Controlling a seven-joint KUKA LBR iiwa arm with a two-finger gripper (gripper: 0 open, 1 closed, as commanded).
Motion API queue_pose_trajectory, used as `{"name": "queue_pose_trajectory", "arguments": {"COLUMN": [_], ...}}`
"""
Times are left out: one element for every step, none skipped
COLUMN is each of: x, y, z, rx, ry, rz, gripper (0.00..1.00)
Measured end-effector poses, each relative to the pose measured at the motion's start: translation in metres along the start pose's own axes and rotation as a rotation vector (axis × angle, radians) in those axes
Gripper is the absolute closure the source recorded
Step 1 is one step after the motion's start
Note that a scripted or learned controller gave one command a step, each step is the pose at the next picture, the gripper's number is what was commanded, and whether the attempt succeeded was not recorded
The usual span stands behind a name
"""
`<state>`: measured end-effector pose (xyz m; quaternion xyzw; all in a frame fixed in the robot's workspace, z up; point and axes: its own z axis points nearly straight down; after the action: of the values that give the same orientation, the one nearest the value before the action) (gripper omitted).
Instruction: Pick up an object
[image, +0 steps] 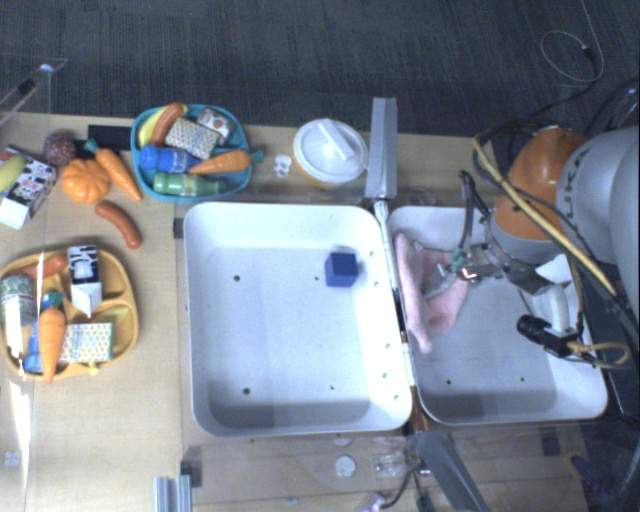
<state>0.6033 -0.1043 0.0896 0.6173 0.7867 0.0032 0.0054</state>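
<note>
Camera view shows a small blue block (342, 268) in the left white bin (250, 400), well away to the left of the pincer (447, 278). A soft pink cloth (428, 295) lies crumpled in the right white bin (500, 385), right under the pincer and touching it. I cannot tell how wide the pincer is.

No text, label or number is clear enough to read
</note>
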Motion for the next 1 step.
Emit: {"name": "queue_pose_trajectory", "arguments": {"x": [-0.0004], "y": [0.0029], "z": [-0.0128], "rx": [-0.008], "ry": [-0.002], "rz": [0.001], "gripper": [1.0]}}
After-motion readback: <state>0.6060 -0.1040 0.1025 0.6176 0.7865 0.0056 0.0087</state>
